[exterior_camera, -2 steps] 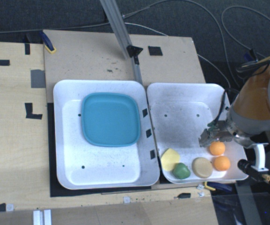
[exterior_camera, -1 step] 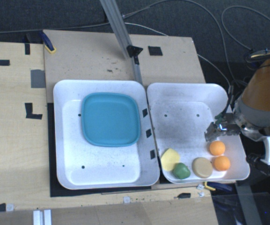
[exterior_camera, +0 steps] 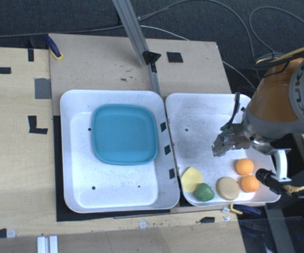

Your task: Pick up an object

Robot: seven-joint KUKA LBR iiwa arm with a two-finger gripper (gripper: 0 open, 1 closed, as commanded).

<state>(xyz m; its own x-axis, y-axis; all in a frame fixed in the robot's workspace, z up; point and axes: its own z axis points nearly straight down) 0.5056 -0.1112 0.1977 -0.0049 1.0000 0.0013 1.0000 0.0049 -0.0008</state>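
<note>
Near rim of right white bin (exterior_camera: 204, 101): yellow lump (exterior_camera: 190, 178), green ball (exterior_camera: 204, 192), beige ball (exterior_camera: 227, 187), 2 orange balls (exterior_camera: 244, 166). Grey-orange arm (exterior_camera: 278, 101) enters right, bent down; claw (exterior_camera: 221, 145) above bin floor, opening cannot be told. No legible writing.

Arm (exterior_camera: 278, 101): a bulky rounded body, broad orange band across the upper wrist, grey casing below it. A thin dark cable (exterior_camera: 235, 109) ran down the arm's side toward the tool end. The gripper (exterior_camera: 223, 145) was a small dark grey metal assembly, blocky and uneven in outline. Part of a dark marking showed on the grey shell at far right.
</note>
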